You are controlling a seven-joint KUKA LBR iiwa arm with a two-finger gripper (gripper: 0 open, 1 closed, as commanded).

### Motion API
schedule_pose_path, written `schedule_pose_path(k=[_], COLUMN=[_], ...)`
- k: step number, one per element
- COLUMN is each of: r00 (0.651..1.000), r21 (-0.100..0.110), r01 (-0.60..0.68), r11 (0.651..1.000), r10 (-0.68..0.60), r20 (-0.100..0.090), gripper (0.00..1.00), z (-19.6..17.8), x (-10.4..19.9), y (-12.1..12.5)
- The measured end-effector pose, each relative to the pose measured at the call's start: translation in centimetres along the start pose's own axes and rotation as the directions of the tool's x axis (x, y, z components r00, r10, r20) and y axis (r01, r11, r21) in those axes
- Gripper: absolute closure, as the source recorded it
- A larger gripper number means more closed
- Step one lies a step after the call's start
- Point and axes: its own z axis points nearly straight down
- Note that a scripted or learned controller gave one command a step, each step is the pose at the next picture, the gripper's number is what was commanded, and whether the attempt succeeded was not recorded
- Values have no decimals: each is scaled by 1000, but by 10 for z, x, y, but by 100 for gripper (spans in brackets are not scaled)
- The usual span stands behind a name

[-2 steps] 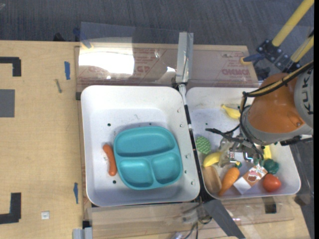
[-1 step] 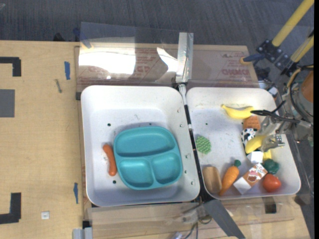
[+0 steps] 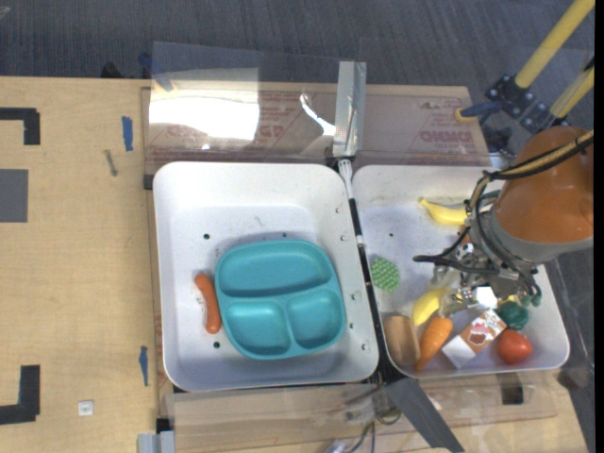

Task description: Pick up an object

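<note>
Nearest, along the front edge of the right bin [image 3: 557, 343], lie a brown bread-like piece [image 3: 400, 340], a toy carrot [image 3: 433, 339], a small white carton with a red label [image 3: 478, 334] and a red tomato [image 3: 514, 346], all crowded close together. Just behind them a yellow piece [image 3: 427, 307] touches the carrot's top, and a dark green item [image 3: 515, 313] sits above the tomato. The gripper [image 3: 469, 281] hangs low over this cluster, right above the carton and the yellow piece; whether it is apart or together I cannot tell, and nothing is visibly clamped in it. A green round knobbly toy [image 3: 384, 273] lies near the dividing wall. Farther back rests a banana [image 3: 444, 212], apart from the others. In the left bin [image 3: 179, 196], a teal divided plate [image 3: 280, 296] sits with an orange sausage-shaped toy [image 3: 209, 302] just beside its left rim.
</note>
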Motion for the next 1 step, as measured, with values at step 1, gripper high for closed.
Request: schedule_pose_path(k=[1], r00=[1000], r21=[4], r01=[-1], r11=[1000], r10=[1], r20=[8], gripper=[0], z=[-4], x=[-2], y=[-2])
